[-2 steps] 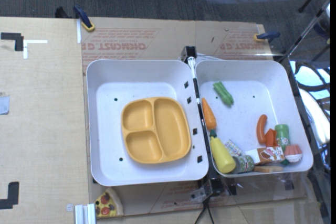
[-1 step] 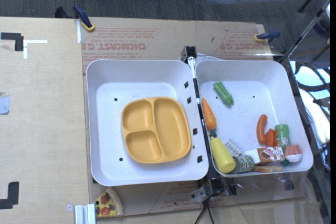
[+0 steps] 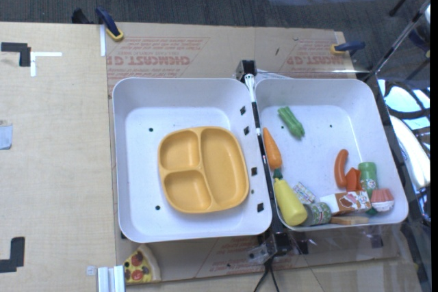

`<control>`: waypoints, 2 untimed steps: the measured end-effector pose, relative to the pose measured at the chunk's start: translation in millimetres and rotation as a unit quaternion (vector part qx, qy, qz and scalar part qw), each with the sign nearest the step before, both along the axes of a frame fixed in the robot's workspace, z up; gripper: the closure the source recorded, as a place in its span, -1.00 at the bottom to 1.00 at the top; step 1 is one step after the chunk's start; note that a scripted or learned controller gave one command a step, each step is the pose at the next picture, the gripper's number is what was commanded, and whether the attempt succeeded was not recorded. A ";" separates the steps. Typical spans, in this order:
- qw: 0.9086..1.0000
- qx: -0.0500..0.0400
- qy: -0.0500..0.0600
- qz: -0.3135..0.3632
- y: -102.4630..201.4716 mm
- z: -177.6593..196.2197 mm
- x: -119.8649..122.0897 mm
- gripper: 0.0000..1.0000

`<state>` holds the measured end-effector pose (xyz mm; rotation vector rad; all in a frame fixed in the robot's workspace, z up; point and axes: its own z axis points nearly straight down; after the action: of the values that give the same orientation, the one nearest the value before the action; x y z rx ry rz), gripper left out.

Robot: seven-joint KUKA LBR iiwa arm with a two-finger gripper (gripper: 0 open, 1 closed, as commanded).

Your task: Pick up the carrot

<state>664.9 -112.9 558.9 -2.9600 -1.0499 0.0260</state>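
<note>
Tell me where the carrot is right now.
The carrot lies in the right bin, against its left wall beside the divider, just above the yellow bottle and below-left of the green pepper.

two shallow white bins sit side by side, the left bin (image 3: 130, 167) at nine o'clock and the right bin (image 3: 321, 96) at three o'clock. one yellow divided plate (image 3: 203, 168) with three compartments lies in the left bin. the right bin holds one carrot (image 3: 272, 149) by its nine o'clock wall, one green pepper (image 3: 291, 122) toward twelve o'clock, one yellow bottle (image 3: 288, 202) at seven o'clock, and two red-orange sausage-like pieces (image 3: 341, 167) toward four o'clock. more small packaged items crowd its five o'clock corner, too jumbled to count. one pizza slice toy (image 3: 139, 266) lies on the bench at seven o'clock. two blue clamps (image 3: 110, 24) grip the cardboard along twelve o'clock.
</note>
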 end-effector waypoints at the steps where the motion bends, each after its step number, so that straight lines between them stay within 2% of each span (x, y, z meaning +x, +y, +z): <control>1: 1.000 0.000 0.000 0.000 -0.2 -0.1 0.0 -1.00; 2: 1.000 0.000 0.002 0.003 1.6 6.7 1.7 1.00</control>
<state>666.6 -111.3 565.5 -2.9564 -1.0587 0.0313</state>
